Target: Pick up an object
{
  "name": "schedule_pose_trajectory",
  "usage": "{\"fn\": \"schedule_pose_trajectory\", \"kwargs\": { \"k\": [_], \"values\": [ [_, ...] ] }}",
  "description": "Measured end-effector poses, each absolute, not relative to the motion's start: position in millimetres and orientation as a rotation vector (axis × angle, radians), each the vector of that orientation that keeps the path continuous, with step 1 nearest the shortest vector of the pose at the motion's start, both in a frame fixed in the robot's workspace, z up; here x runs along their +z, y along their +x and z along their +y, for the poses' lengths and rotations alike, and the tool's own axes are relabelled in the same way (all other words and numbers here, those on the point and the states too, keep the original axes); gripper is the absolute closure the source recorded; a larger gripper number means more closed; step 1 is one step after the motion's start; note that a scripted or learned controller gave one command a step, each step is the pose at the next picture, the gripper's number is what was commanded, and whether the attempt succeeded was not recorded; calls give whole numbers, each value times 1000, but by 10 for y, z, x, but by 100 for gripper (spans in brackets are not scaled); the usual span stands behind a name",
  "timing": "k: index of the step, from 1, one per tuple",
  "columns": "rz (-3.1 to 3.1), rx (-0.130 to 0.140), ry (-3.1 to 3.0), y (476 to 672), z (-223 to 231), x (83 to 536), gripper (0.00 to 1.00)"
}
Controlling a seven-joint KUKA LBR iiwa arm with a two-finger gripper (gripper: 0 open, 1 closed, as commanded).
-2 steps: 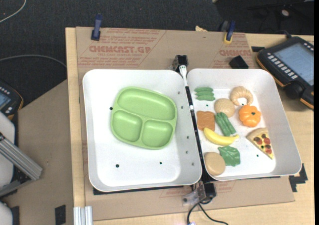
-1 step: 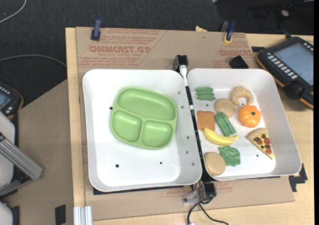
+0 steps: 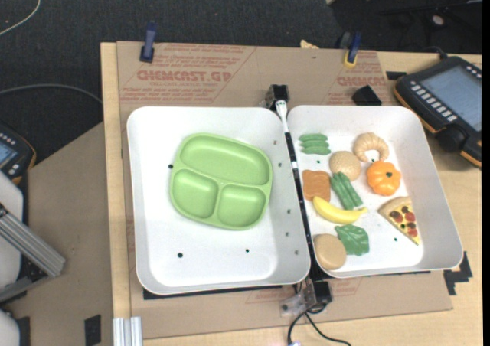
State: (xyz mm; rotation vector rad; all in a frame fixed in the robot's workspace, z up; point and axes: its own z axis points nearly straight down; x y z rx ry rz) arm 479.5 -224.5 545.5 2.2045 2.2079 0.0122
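- The bench point(image 3: 230, 76) is covered by a brown cardboard sheet with red print, and two shallow white bins sit side by side on it, their inner edges touching.
- The left bin point(image 3: 153, 245) carries a light green divided plate point(image 3: 220, 181) with three compartments: one long one toward the far side and two smaller ones toward the near side.
- The right bin point(image 3: 436, 214) holds a cluster of toy foods.
- A green pea pod point(image 3: 314, 143) lies toward the bin's far left part, with a croissant point(image 3: 370, 145) to its right.
- A tan bread roll point(image 3: 344, 163) sits just below the croissant, and an orange pumpkin point(image 3: 383, 177) sits just to the right of the roll.
- A brown toast slice point(image 3: 315, 184) lies near the bin's left wall, with a dark green cucumber-like piece point(image 3: 345, 190) slanting beside it.
- A yellow banana point(image 3: 337, 212) lies below both, its upper edge touching the green piece.
- A pizza slice point(image 3: 403, 219) rests toward the right side, apart from the banana.
- A leafy green piece point(image 3: 353, 239) lies near the front, touching a round tan cookie-like piece point(image 3: 330, 251) at the front left.
- A blue clamp point(image 3: 148, 43) and a yellow and blue clamp point(image 3: 352, 47) grip the far edge of the cardboard.
- A handheld control pendant point(image 3: 448, 99) lies at the right of the bench.
- The jaws' state cannot be told from this view.
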Motion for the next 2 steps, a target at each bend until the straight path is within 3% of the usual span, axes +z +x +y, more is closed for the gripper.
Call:
{"fn": "schedule_pose_trajectory", "kwargs": {
  "k": [1,2],
  "values": [
    [2228,-7,2229,4788,-2232,4258,100],
    [2212,9,2208,4795,-2243,5428,100]
  ]
}}
